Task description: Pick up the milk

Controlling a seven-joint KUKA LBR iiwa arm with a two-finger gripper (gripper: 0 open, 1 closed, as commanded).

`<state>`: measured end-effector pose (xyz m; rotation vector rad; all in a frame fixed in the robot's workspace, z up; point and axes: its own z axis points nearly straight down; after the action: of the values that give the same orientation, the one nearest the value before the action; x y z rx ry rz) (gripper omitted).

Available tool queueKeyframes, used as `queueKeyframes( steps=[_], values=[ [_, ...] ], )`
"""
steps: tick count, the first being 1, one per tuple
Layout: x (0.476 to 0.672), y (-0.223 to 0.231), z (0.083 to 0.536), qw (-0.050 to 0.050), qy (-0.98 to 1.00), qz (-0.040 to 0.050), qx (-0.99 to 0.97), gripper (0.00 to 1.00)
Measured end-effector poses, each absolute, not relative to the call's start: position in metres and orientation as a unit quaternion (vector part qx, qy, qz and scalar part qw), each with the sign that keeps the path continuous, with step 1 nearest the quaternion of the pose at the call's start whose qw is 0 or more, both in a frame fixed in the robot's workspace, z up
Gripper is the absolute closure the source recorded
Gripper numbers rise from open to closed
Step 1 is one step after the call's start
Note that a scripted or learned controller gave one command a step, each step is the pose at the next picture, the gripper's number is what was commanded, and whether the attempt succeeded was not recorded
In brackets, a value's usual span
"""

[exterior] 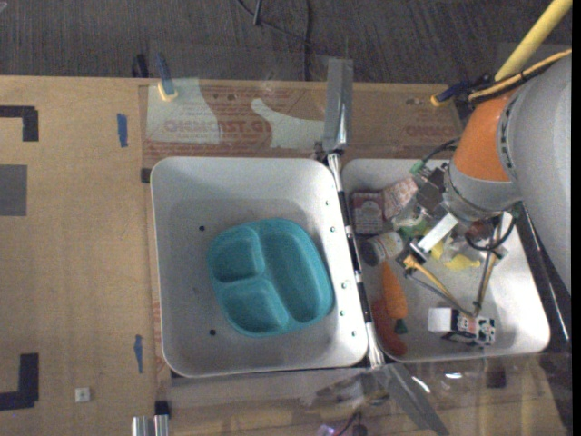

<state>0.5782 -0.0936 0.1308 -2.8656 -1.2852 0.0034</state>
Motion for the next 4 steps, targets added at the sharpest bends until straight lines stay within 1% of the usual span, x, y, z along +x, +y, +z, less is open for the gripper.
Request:
queueKeyframes(
  steps=[1, 2, 3, 4],
  values=[
    [0.594, -0.189, 0.210, 0.000, -0.397, 0.0007, -0.918, 0.00],
    [0.559, -0.151, 0.088, -0.002, -0.471, -0.0027, -0.882, 0.00],
    [0.581, -0.127, 0.200, 0.000, -0.369, 0.0012, -0.929, 0.00],
    [0.530, -0.121, 0.088, -0.001, -0.452, -0.0035, -0.892, 0.00]
  ],
)
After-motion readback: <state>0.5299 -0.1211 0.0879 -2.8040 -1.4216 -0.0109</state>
